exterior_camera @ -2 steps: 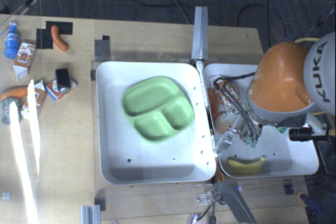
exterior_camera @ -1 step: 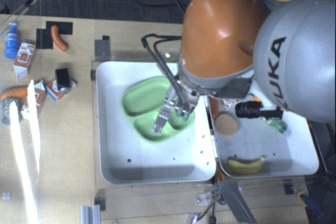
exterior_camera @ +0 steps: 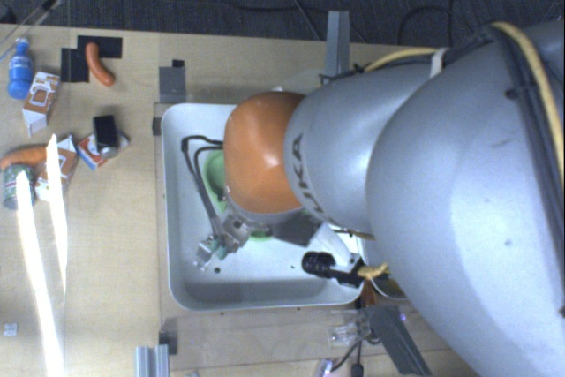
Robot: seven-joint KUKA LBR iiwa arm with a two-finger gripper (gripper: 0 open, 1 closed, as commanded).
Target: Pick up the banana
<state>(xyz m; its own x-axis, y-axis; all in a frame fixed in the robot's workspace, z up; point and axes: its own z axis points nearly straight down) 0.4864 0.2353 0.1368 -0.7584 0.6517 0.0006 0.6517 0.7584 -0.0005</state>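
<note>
Legend, left to right. At the view's left edge, the bench (exterior_camera: 115,278) carries a blue bottle (exterior_camera: 19,66), a small carton (exterior_camera: 40,97) and an orange sausage-shaped piece (exterior_camera: 100,66). Next comes a white bin (exterior_camera: 177,274), with a green object (exterior_camera: 212,174) near its left wall. The jaws hang low over the bin floor, just beside that green object; you cannot tell whether they are open or closed. The grey arm (exterior_camera: 424,172) covers the bin's right part, so you cannot tell where the banana lies.
</note>
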